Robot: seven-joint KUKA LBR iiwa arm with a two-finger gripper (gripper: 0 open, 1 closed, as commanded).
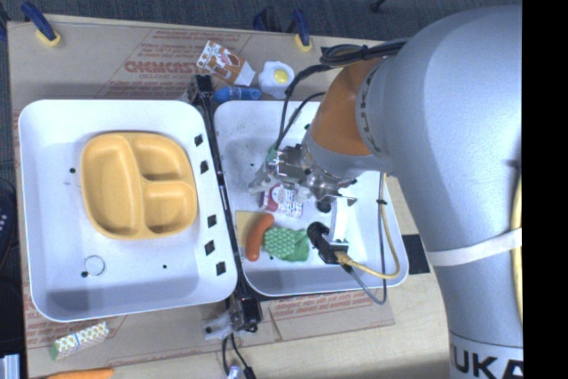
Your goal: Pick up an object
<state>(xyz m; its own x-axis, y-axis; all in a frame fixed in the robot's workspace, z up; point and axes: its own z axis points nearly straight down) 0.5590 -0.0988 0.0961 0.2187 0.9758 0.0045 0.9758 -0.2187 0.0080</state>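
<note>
Camera view: gripper (286, 182) is down inside the right bin (373, 275), over the clutter near its middle. Can't tell the claw state, wrist blocks it. Just below the gripper: an orange sausage-shaped object (257, 236) touching a green knobbly object (287, 243). Left bin (35, 191), beside the right bin, holds a yellow divided tray (139, 184).

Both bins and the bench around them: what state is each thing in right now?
Yellow tray: lying flat in the left bin.
Orange sausage: lying in the right bin, beside the green toy.
Gripper: down inside the right bin, over the red-and-white packet.
Snack packet: on the bench behind the bins.
</note>
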